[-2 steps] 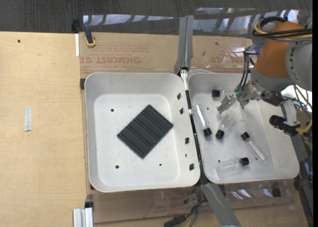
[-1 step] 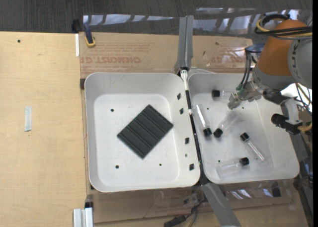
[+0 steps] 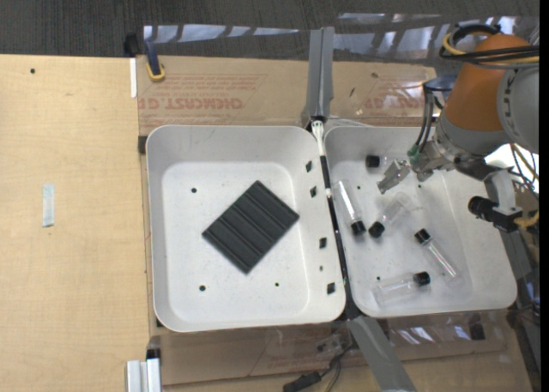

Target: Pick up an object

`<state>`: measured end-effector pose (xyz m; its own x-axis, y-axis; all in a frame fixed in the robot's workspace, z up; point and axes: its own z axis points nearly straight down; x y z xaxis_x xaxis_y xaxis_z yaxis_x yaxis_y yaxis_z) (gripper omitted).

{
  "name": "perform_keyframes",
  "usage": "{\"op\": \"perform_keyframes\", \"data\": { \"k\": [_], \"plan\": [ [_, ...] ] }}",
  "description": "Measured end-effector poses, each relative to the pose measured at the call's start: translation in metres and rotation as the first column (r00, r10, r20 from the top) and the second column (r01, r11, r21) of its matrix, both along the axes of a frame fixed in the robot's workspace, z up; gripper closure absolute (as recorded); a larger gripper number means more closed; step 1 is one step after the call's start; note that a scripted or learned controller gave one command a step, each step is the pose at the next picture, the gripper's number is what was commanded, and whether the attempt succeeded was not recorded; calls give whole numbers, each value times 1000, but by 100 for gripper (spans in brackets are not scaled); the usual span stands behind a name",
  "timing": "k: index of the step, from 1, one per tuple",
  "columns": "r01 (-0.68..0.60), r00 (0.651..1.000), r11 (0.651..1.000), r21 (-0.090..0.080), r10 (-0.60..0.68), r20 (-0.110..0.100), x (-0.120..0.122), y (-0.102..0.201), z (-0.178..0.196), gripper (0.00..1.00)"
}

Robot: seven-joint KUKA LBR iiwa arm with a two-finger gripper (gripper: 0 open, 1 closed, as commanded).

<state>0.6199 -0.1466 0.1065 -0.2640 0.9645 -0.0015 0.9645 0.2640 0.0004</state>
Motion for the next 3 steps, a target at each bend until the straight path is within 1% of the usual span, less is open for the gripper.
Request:
{"op": "perform_keyframes", "data": {
  "k": [1,2,3],
  "plan": [
    [-31,1000,1000,0,31,0,39,9,67,0],
    [-84,996,996,1,84,-4,9,29,-16,0],
    [-81,997,997,1,81,-3,9,28,-6,100]
  ]
}}
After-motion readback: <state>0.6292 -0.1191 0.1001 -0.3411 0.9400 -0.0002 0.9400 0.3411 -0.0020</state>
